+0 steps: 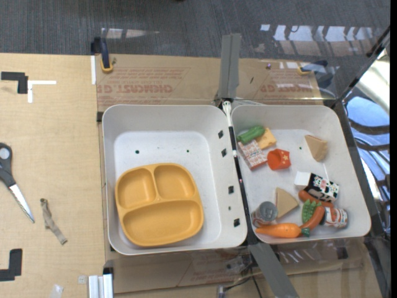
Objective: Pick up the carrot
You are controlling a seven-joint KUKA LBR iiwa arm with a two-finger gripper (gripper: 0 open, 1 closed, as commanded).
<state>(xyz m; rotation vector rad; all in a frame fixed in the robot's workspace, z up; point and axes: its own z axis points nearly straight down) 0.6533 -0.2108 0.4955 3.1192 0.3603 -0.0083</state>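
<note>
The carrot [280,230], orange with a green top at its right end, lies on its side along the front wall of the right bin [347,143]. It rests just in front of a tan wedge [286,202] and beside a grey round piece [267,212]. A second orange and green toy [312,214] leans right next to the carrot's green end.
The left bin [124,129] holds a yellow divided plate [159,203]. In the right bin lie a green vegetable [250,134], a red pepper [279,159], a red-white packet [253,154], a tan wedge [317,147], and a black-white toy [324,188]. Scissors [12,184] lie on the bench at left.
</note>
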